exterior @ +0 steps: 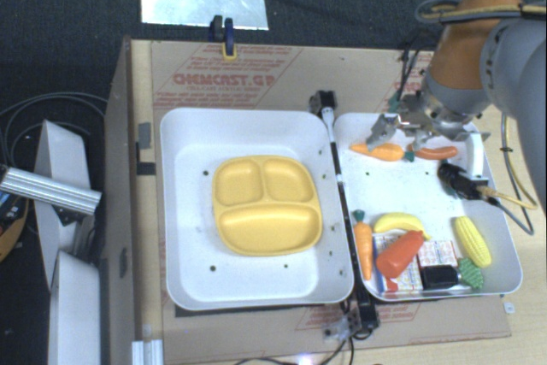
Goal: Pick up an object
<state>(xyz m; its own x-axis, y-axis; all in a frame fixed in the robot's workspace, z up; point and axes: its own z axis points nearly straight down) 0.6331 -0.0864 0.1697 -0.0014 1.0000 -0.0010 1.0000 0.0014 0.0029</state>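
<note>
1. Two bins sit side by side: the left bin (184,209) holds a yellow tray (265,205), the right bin (504,256) holds the toy food.
2. Gripper (395,132) is down over the far end of the right bin, right above an orange carrot (380,152).
3. Carrot lies just under and slightly toward the near side of the gripper, long axis running left to right across the bin, so the fingers would need to straddle it crosswise.
4. Fingers look spread, nothing between them, I'd say open and empty.
5. A red chili (436,154) lies just right of the carrot, near enough to get nudged.
6. Fingertips blur into the wrist hardware; whether they touch the carrot is hard to call.
7. Banana (399,223), corn (472,240) and a second carrot (364,245) crowd the near end, well apart.
</note>
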